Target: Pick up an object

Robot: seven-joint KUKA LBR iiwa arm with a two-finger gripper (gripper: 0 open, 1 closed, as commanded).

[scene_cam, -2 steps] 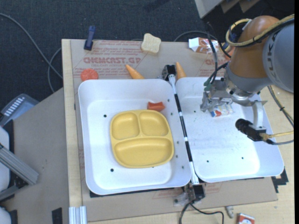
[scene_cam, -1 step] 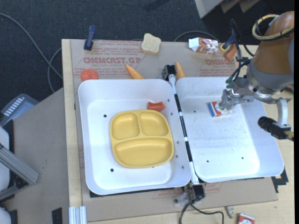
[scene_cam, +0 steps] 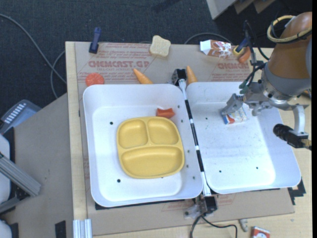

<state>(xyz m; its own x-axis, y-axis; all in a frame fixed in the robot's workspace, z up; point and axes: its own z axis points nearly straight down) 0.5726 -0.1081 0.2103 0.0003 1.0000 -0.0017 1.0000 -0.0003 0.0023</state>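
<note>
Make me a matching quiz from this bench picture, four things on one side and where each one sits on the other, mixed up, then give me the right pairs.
Things:
1. yellow divided plate
2. small carton
3. bread slice
4. blue clip

Places:
A. on the board behind the bins, near its far left corner
B. in the right bin, at the gripper
C. in the middle of the left bin
D. on the board behind the left bin, near the middle of the far edge

Pairs: 1-C, 2-B, 3-D, 4-A
</note>
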